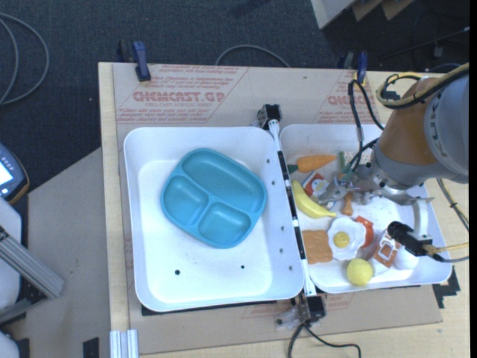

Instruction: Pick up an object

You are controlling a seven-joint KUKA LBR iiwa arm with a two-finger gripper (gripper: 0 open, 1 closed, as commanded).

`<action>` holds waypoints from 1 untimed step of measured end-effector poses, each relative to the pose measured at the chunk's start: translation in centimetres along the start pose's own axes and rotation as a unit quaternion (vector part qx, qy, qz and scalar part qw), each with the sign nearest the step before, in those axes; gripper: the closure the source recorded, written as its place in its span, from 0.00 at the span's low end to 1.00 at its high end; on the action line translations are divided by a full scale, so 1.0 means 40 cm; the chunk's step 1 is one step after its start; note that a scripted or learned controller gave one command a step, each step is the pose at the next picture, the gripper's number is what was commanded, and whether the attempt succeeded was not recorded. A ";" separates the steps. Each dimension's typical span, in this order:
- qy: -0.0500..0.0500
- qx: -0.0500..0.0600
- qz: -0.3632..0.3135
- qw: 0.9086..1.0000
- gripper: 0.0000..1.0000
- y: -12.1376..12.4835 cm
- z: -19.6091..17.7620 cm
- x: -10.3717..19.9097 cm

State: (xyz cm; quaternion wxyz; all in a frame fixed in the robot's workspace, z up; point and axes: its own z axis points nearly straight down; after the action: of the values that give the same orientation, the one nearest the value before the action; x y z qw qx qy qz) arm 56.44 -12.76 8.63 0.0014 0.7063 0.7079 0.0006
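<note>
The jaws (pixel 349 189) hang low in the right bin (pixel 440 274), among the toy food; whether they are wide or narrow I cannot tell, and nothing shows between them. The banana (pixel 309 202) lies just beside them toward the blue plate (pixel 214 197), its long axis running slantwise along the bin's dividing wall. The carrot (pixel 316 161) sits just behind the banana, the fried egg (pixel 344 239) just in front.

High slanted overhead of both bins (pixel 134 200)
</note>
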 end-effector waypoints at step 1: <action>0.001 -0.004 0.000 1.000 1.00 0.005 -0.032 0.002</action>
State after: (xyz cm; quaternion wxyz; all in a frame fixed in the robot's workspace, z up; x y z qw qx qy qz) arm 56.62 -12.69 9.91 0.0036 0.7065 0.7077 0.0036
